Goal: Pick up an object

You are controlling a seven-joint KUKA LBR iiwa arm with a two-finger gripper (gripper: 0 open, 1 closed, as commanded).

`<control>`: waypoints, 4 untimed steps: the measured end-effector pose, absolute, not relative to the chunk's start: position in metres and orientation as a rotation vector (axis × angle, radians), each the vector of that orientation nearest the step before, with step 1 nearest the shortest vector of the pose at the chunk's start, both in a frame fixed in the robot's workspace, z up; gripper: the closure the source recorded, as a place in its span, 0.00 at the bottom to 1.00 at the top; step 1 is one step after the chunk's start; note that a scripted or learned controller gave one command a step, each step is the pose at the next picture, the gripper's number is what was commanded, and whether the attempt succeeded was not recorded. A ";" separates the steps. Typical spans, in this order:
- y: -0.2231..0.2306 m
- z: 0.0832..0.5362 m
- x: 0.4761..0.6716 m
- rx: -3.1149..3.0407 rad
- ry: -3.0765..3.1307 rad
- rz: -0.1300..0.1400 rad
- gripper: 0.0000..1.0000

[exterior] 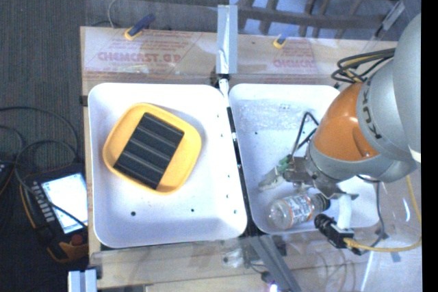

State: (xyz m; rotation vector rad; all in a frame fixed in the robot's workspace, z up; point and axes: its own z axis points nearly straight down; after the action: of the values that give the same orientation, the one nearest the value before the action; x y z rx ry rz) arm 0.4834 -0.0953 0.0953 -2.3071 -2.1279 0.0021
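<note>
Gripper (pixel 291 171) sits low in the right bin (pixel 274 113), largely hidden beneath my arm's orange band; I cannot tell its state. Just beside it a clear plastic bottle (pixel 294 210) lies on its side. I would centre over its body before closing.

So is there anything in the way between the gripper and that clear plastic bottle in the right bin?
Nothing visible does. The clear plastic bottle lies on its side at the front of the right bin, just below the gripper, with bare bin floor around it. The arm's own wrist hides part of that area.
</note>
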 end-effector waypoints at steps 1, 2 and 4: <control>-0.108 0.091 0.492 -2.311 -2.129 -0.012 0.00; -0.176 0.136 0.532 -2.408 -2.019 0.007 0.00; -0.206 0.090 0.636 -2.277 -2.176 -0.013 0.00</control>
State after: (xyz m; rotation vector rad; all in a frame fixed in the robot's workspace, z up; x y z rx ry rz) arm 0.6365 -0.2055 0.0902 -2.2773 -2.1757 -0.0126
